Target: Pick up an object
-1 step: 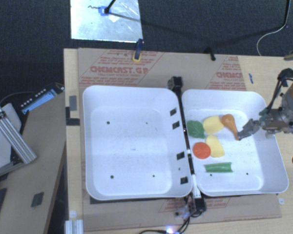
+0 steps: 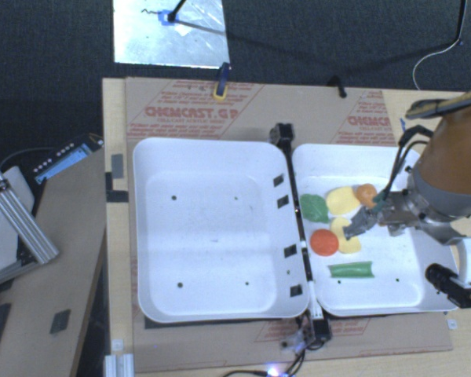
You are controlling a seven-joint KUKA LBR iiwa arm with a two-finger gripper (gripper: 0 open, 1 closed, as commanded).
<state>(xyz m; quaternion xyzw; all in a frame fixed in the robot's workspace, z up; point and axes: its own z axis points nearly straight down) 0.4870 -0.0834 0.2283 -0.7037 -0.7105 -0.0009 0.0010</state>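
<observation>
Dark carpet surrounds the tabletop (image 2: 180, 100), which is covered by a sheet of printed cardboard and carries two shallow white bins side by side. A square of shiny foil (image 2: 171, 20) lies on the carpet beyond the tabletop's far edge, and a small yellow and blue clip (image 2: 220, 85) sits near that edge.

Seen from above, the left bin (image 2: 212, 289) has a bare floor. The right bin (image 2: 392, 293) holds a cluster of objects near its left wall: a green leafy piece (image 2: 313, 207), a pale yellow piece (image 2: 342, 199), a small orange piece (image 2: 366, 192), a red round piece (image 2: 324, 243), a second yellow piece (image 2: 348, 245) just beside the red one, and a long green piece (image 2: 351, 269) lying nearer the bin's front edge.

The arm (image 2: 455, 163) reaches in from the right, its broad orange band over the right bin's right edge and its grey wrist angled down and leftward. The hand (image 2: 359, 222) is low over the cluster, between the pale yellow piece and the second yellow piece, with dark fingers pointing left. Whether they are apart or together I cannot tell, and nothing is plainly seen between them
</observation>
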